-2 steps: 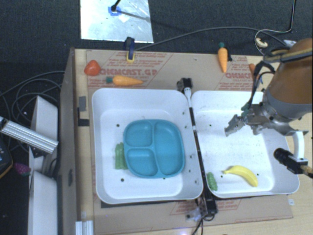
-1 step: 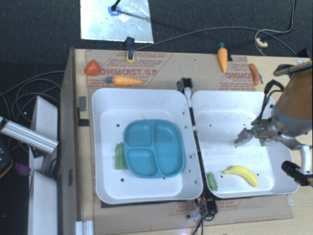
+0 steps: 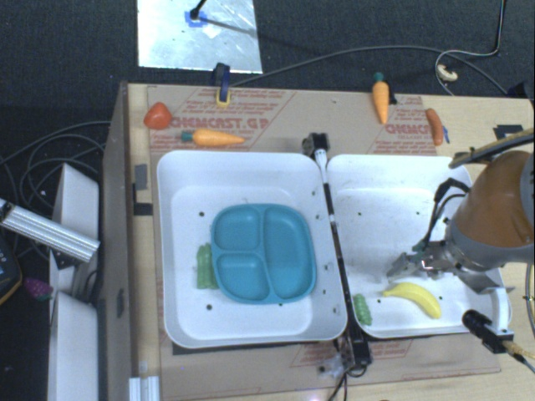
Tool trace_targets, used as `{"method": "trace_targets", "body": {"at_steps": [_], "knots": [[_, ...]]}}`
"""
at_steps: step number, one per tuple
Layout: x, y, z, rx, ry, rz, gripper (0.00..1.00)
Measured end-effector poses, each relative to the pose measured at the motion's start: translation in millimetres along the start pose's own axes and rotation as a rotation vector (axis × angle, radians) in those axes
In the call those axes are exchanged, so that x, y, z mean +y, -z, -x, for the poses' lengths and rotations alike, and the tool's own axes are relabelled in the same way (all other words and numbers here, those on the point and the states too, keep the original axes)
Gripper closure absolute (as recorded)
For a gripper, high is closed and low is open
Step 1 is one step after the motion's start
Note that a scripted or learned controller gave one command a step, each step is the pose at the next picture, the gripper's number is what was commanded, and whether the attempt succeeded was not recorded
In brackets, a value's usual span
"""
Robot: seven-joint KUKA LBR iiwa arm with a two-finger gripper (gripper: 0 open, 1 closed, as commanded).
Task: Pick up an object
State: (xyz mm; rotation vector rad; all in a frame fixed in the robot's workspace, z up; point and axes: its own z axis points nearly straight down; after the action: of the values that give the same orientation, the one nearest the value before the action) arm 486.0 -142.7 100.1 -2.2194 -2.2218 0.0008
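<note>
Lettering on the far cardboard [image 3: 251, 119] reads "CHEMCAST GP" in red. Gripper [image 3: 404, 266] hangs in the right bin [image 3: 393, 178], fingers spread and holding nothing, just above the banana [image 3: 415, 296] near that bin's front wall.

- You are looking down on a tan bench top [image 3: 251, 124] printed with faint red lettering, set on a dark carpeted floor [image 3: 58, 48].
- Behind the bench, a shiny metal plate [image 3: 199, 23] lies flat on the floor with a blue mark on it.
- Black cables [image 3: 42, 153] loop across the floor at your left, and a pale cable [image 3: 334, 54] curves along the far side.
- At the left edge you can see a white box-like stand [image 3: 73, 307] with a ribbed silver bar [image 3: 50, 230] lying across it.
- The lighting is even and soft, without hard shadows.
</note>
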Motion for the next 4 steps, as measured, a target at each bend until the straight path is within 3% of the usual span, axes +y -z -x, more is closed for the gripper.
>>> {"method": "trace_targets", "body": {"at_steps": [1,2,3,4], "knots": [[1,50,43,-0.003,-0.001,0.005,0.00],[1,-16,1,0.000,0.002,0.003,0.00],[80,59,65,-0.004,0.002,0.007,0.00],[46,-16,27,0.000,0.001,0.002,0.00]]}}
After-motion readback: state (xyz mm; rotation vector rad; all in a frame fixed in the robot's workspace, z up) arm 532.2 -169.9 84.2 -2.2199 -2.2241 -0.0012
